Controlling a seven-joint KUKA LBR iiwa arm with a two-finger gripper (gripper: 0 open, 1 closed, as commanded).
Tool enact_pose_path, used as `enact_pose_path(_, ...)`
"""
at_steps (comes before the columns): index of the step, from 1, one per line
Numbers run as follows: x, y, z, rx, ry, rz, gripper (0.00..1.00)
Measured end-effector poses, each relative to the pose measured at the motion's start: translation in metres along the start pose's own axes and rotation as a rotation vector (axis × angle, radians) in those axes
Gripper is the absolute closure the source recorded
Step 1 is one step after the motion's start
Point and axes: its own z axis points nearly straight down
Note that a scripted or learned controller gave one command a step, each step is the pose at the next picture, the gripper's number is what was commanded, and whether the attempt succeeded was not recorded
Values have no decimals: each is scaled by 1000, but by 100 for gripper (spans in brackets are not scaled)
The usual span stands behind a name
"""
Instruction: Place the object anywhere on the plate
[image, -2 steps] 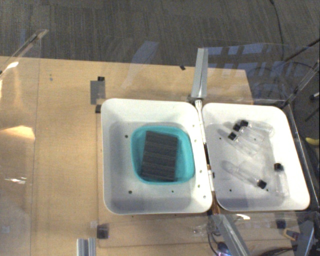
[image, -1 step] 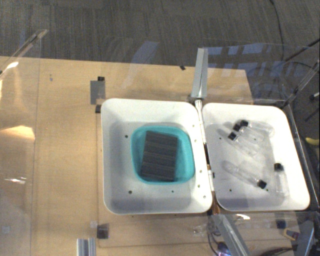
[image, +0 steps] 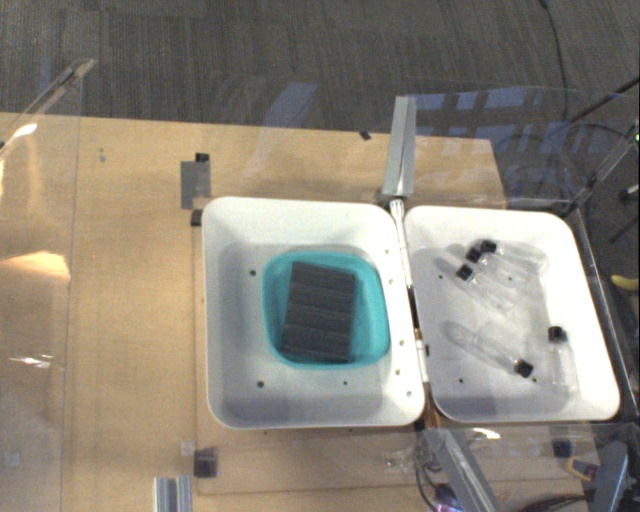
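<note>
Dark grey and ribbed, the block (image: 319, 311) already lay on the teal plate (image: 274, 300) in the left bin (image: 230, 390), centre frame. It looked light and rigid; its long sides offered the best hold. White floor ringed the plate. Clear tubes (image: 497, 272) littered the right bin (image: 590, 400). Gripper state: cannot tell.

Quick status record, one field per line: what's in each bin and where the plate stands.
left bin: shallow white bin holding a square teal plate
on plate: dark grey ribbed rectangular block, lying flat, wholly inside the rim
right bin: shallow white bin holding several clear plastic tubes with black caps, scattered
divider: bins touch along their shared edge
</note>
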Motion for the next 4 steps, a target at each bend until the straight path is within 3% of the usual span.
enact_pose_path(1, -51, -10, -1, 2, 0, 5, 0)
enact_pose_path(2, 31, 6, 1, 1, 0, 0, 0)
enact_pose_path(3, -38, -7, -1, 2, 0, -12, 0)
enact_pose_path(4, -53, -10, -1, 2, 0, 3, 0)
